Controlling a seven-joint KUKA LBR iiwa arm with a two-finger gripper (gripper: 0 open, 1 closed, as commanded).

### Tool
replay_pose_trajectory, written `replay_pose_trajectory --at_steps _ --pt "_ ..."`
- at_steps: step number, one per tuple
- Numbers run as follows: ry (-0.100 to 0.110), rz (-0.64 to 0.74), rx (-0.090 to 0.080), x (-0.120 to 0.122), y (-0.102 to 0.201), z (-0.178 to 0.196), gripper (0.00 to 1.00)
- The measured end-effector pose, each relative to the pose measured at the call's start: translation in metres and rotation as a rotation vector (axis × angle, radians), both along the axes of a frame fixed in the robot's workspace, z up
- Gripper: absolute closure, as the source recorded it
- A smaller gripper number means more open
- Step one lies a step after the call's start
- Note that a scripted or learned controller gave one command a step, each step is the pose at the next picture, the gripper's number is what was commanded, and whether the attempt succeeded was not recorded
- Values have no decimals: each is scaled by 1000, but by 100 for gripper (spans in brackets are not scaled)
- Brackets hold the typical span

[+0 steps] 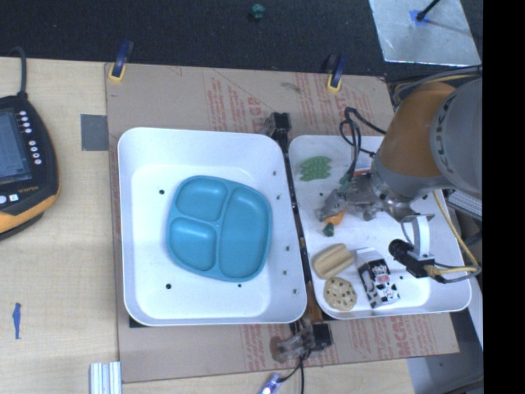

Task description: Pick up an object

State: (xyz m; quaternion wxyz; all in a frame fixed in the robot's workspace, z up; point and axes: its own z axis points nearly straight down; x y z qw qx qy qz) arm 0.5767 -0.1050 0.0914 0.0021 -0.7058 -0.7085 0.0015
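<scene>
Orange-edged pendant [20,167], yellow clamps [120,61], grey tape [94,131]

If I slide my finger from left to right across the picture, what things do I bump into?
Black and orange handheld controller → blue divided plate → green toy → orange-banded arm.

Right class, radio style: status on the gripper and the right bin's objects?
Gripper low in right bin, by orange piece. Bread, cookie lie apart, untouched. Blue plate in left bin.
</scene>
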Motion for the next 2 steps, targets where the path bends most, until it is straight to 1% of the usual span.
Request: replay_pose_trajectory --at_steps 1,2 --pt "2 5 -3 0 -2 10 100" --pt "-4 1 0 28 65 101 100"
